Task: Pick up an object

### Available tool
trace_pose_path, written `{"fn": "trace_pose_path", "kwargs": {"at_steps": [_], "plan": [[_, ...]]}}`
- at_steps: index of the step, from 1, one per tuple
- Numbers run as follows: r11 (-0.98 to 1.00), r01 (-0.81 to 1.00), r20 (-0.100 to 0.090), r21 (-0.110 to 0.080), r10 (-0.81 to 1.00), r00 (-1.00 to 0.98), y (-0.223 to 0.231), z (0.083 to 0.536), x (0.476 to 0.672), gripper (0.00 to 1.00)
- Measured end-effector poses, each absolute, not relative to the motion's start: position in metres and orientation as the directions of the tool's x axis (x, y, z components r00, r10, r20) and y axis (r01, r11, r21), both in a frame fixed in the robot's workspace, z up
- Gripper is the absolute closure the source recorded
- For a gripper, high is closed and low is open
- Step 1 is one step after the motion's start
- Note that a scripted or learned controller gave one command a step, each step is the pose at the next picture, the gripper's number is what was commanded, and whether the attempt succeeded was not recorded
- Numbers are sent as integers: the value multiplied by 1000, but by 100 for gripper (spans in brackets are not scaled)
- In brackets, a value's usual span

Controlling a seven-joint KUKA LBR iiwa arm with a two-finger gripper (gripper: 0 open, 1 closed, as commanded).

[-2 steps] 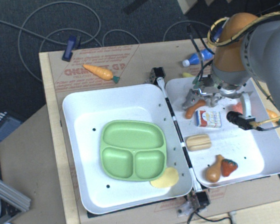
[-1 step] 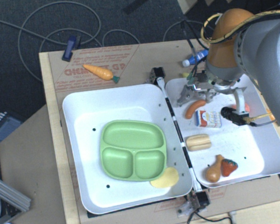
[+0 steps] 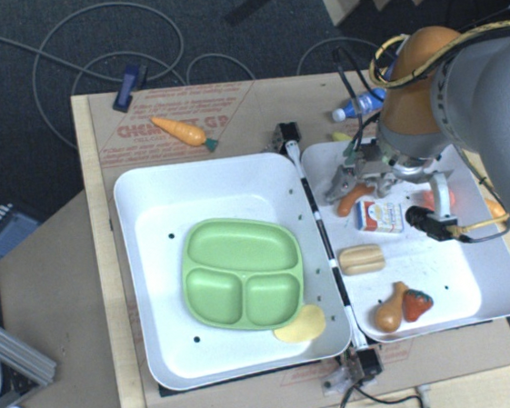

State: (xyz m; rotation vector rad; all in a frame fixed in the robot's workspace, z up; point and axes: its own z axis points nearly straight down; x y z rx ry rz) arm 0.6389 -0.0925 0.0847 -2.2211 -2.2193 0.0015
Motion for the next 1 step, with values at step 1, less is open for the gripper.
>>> {"fn": "trace_pose_path", "kwargs": {"at_steps": [1], "plan": [[-1, 1000, 1, -2, 1000, 1, -92, 85, 639, 0]]}}
